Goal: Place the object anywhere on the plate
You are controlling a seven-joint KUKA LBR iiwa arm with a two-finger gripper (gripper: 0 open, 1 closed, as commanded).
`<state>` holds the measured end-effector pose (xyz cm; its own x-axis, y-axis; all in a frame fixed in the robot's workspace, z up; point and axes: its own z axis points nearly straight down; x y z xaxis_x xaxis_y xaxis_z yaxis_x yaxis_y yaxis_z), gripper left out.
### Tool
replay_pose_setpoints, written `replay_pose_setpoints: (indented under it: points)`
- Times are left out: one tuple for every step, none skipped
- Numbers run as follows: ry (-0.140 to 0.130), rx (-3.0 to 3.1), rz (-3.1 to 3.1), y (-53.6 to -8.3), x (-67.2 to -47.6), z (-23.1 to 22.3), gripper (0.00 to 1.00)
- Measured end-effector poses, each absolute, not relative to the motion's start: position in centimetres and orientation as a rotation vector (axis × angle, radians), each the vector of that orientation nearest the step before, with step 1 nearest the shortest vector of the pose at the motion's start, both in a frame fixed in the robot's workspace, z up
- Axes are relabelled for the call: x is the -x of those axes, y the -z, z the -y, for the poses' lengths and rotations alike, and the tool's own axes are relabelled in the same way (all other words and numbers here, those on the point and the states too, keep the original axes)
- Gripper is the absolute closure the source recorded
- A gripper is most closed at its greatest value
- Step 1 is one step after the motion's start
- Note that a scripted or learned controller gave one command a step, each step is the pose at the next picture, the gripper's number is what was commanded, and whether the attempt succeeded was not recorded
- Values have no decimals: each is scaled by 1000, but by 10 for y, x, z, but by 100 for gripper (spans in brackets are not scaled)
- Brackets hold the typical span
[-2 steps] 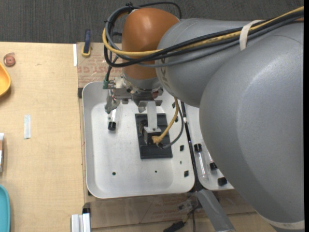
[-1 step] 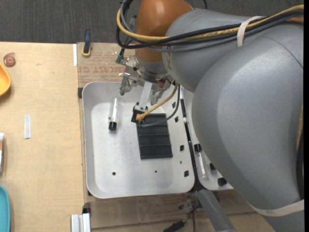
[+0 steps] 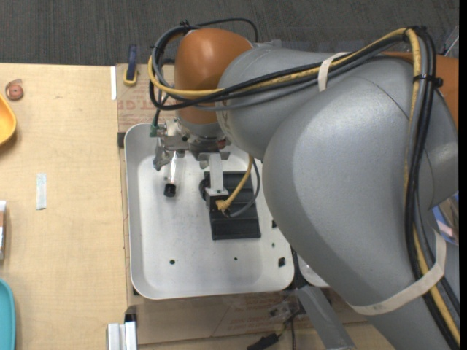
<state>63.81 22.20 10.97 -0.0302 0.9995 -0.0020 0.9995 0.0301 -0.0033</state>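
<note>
A grey KUKA arm [image 3: 350, 166] reaches in from the right and covers much of the scene. Its orange band [image 3: 208, 64] sits above the far end of a shallow white bin [image 3: 146, 268]. Yellow and black cables loop over the band and run back along the arm's casing.

The claw [image 3: 174, 168] hangs over the far left part of the bin, pointing down toward its floor. From this angle it cannot be told whether the claw is wide, narrow or holding anything.

Just below the claw, on its near side, a small black piece [image 3: 169, 189] shows against the white floor of the bin, close to the left wall. It cannot be told whether it lies on the floor, touches the claw or is carried by it. A few small dark dots mark the near half of the bin floor.

Left of the bin lies a pale wooden worktop [image 3: 73, 159]. At its near left corner is the curved edge of a teal plate [image 3: 4, 316], well apart from the claw and the black piece. Farther along the left edge sits part of an orange-yellow dish [image 3: 4, 122]. A small red-brown disc [image 3: 13, 90] lies just beyond the dish. A short pale strip [image 3: 41, 192] lies flat between the dish and the teal plate.

A blue clamp [image 3: 131, 63] stands at the worktop's far right corner. Dark grey carpet [image 3: 73, 13] runs along the far side.
</note>
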Motion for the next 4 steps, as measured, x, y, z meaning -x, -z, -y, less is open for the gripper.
replay_pose_setpoints:
  points:
    - [-7, 1090, 2940, -91, -658, -222, 0]
    - [-3, 1517, 2749, -91, -617, -224, 0]
    - [-5, 2090, 2345, -91, -624, -212, 0]
    - [-2, 2594, 1775, -92, -651, -213, 0]
